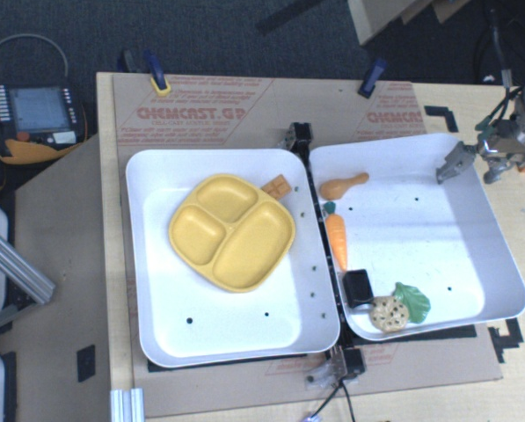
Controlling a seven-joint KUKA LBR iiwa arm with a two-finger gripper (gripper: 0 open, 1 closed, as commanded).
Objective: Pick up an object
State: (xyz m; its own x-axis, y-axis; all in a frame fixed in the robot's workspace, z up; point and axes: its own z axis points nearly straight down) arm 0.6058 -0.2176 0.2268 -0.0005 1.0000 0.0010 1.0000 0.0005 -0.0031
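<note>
Seen from above, two white bins sit side by side: the left bin [156,323] holds a yellow divided plate [232,231] with a small brown block [277,185] at its upper right edge, and the right bin [473,236] holds, along its left wall, a drumstick [344,185], a carrot [336,240], a black block [358,287], a cookie [388,314] and a green leaf [413,301]. The gripper [473,161] hovers at the frame's right edge over the right bin's upper right corner, fingers apart and holding nothing. The carrot looks like a light, stiff, smooth toy, probably best pinched across its narrow middle.
</note>
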